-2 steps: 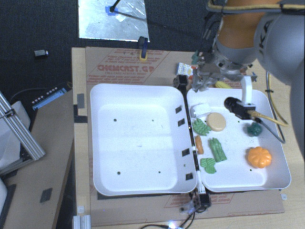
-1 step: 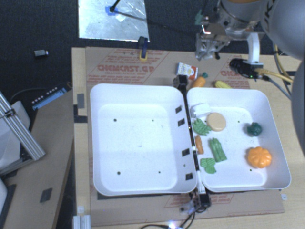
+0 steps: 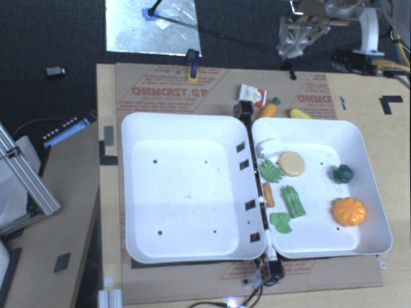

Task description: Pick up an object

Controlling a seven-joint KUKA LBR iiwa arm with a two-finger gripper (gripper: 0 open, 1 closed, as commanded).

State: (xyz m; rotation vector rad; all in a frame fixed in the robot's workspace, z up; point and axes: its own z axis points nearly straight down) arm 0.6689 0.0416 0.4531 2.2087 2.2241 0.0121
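- Left of the right bin point(image 3: 318, 233): left bin point(image 3: 186, 185), touching it along the middle seam, offering nothing to pick.
- Inside the right bin, along its left wall: white block point(image 3: 270, 148), tan disc point(image 3: 293, 163), leafy green piece point(image 3: 271, 171), small orange stick point(image 3: 268, 196), green stalk bundle point(image 3: 293, 201), another green piece point(image 3: 280, 222). Crowded, several touching or just beside each other.
- Toward the right bin's right wall: dark green lump point(image 3: 342, 174) and orange pumpkin point(image 3: 349, 211), each standing apart from the rest.
- Just behind the right bin's far rim, on the cardboard: small box point(image 3: 250, 94), carrot point(image 3: 268, 110), yellow piece point(image 3: 299, 114).
- Well behind the right bin's far rim: gripper point(image 3: 294, 42), raised over the dark floor, carrying nothing visible; spread or pressed together, cannot tell.
- Probably the approach step, nothing chosen yet.
- Calls next for a move forward over the right bin and a descent, likely easiest onto the pumpkin.
- Risks: the bin wall close to the pumpkin; packed neighbours on the left side.
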